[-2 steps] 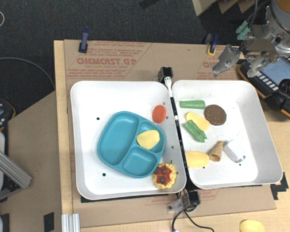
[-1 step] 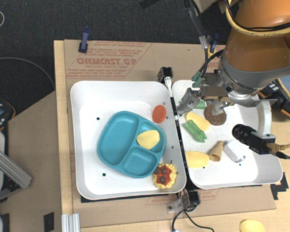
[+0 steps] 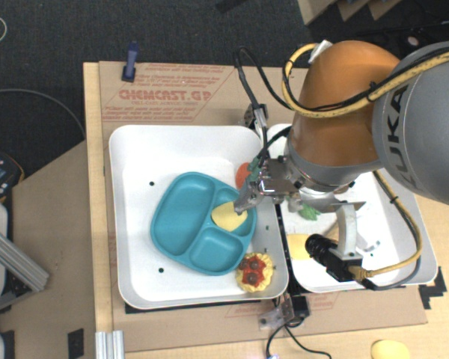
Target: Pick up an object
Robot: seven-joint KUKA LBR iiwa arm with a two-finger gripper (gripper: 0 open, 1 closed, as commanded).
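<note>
Camera view: grey KUKA arm with orange band [image 3: 344, 103] reaches in from 3 o'clock, and its two-finger gripper [image 3: 245, 203] sits low over the left white shallow bin [image 3: 131, 200], at the bin's 3 o'clock edge. Cannot tell its state; too small and dark. A pale yellow flat round piece [image 3: 226, 216] lies touching or just under the tip, at the gripper's 7 o'clock, resting on the 3 o'clock rim of a teal plastic divided plate [image 3: 194, 223]; nearest target, no clear long axis. A red-and-yellow toy food item [image 3: 255, 270] lies at the plate's 5 o'clock, in the bin corner. A small red-orange object [image 3: 242, 173] peeks out at the gripper's 12 o'clock. The right white bin [image 3: 404, 234] holds a green scrap [image 3: 309, 213] and a yellow piece [image 3: 297, 249], partly hidden by the arm's black fittings.
</note>
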